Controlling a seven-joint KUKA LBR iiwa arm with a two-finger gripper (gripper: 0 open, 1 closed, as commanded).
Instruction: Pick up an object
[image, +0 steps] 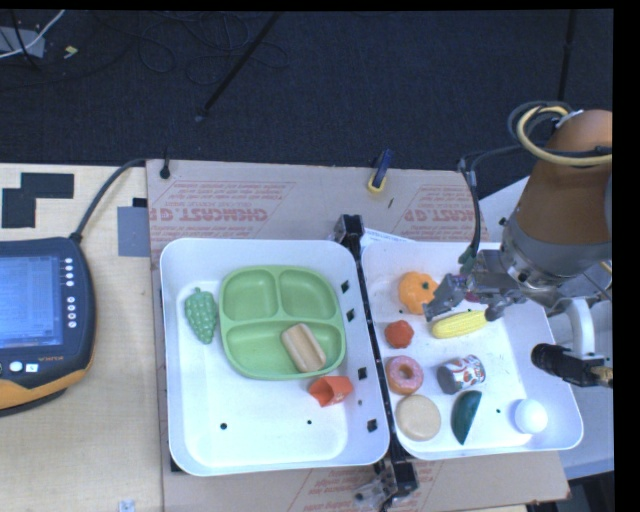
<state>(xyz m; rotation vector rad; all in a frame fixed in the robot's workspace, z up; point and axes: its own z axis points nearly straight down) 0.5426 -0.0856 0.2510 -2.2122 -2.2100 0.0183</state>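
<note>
My gripper (470, 303) hangs over the upper middle of the right bin (560, 425), just above a yellow corn cob (459, 324). Its fingers stand apart, one near each end of the cob, and I cannot tell whether they touch it. An orange fruit (416, 291) lies just left of the gripper. Below it lie a red tomato-like piece (399, 334), a pink donut (405, 375), a small can (461, 373), a tan round cookie (419, 417), a dark green vegetable (465, 414) and a white egg (529, 416).
The left bin (200, 440) holds a green divided plate (270, 300) with a bread roll (303, 347) on it, green grapes (202, 314) and a red piece (331, 389). A tablet-like pendant (40, 310) lies far left. A black divider (365, 330) separates the bins.
</note>
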